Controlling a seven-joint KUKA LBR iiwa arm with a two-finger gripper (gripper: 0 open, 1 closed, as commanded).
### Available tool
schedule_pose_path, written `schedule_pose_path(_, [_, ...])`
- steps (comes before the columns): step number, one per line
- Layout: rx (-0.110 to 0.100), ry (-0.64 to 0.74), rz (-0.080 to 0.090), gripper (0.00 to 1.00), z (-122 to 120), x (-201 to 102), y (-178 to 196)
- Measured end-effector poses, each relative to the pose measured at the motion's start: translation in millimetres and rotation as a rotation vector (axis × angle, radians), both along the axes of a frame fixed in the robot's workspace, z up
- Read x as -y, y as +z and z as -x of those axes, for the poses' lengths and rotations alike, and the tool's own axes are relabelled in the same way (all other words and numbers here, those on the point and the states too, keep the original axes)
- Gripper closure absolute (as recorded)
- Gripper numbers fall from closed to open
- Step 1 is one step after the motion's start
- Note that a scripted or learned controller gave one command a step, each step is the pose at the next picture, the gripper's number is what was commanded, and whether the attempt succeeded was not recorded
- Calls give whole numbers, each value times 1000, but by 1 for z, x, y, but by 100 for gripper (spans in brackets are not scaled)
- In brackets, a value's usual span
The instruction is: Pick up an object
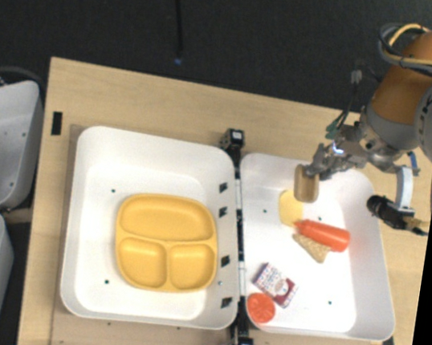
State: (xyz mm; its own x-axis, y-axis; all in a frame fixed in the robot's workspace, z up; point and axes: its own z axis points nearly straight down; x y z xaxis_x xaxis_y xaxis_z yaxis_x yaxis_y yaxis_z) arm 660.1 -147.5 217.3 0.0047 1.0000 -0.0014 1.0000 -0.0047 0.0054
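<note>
My gripper (314, 172) hangs over the back of the right bin (344, 310), reaching in from the upper right. A small brown block (305, 187) sits between its fingertips, raised just above the bin floor, and the fingers are shut on it. Right below the block lies a pale yellow disc (289, 208). Beside the disc are an orange carrot-shaped piece (325, 234) and a tan wedge (311, 248). A purple and white packet (274, 283) and a red-orange round piece (261, 308) lie toward the bin's front left corner.
The left bin (103, 166) holds a yellow divided plate (166, 243). A ridge with black clips (234, 219) separates the two bins. A black cable fitting (393, 210) sticks over the right bin's far right rim.
</note>
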Motion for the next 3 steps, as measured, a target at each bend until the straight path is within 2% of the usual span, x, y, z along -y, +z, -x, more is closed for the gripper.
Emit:
schedule_pose_path(1, [2, 8, 0, 100, -1, 1, 55])
schedule_pose_path(3, [-6, 10, -1, 100, 22, -93, 63])
